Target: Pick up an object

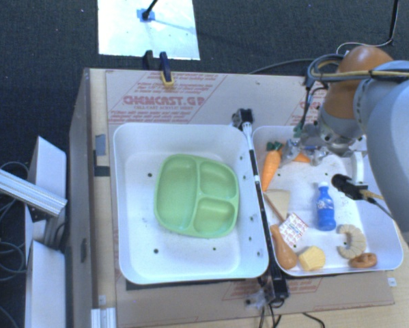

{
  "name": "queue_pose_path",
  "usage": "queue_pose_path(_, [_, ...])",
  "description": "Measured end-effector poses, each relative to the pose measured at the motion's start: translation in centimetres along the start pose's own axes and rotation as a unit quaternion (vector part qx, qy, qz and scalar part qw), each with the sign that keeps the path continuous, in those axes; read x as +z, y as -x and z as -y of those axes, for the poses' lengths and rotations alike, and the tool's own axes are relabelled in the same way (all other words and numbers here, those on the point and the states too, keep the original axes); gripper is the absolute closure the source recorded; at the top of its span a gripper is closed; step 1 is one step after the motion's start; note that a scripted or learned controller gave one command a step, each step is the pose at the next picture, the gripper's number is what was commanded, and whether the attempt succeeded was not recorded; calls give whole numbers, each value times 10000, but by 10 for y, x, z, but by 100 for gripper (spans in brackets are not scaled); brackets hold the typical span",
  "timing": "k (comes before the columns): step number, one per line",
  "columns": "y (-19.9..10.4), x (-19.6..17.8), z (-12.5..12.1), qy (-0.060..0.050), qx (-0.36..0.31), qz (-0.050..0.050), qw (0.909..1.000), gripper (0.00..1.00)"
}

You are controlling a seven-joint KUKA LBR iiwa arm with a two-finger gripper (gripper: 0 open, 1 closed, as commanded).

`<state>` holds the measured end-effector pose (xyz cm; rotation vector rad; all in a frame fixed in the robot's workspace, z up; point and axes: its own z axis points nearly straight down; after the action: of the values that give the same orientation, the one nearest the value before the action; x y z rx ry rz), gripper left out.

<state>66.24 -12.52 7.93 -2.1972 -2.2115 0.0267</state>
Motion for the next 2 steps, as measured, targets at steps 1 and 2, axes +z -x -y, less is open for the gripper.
queue_pose_path(1, [43,-49,-5,164,18,33,9999,0])
queue_pose_path(2, [46,-5,-5,141,9,29,9999,0])
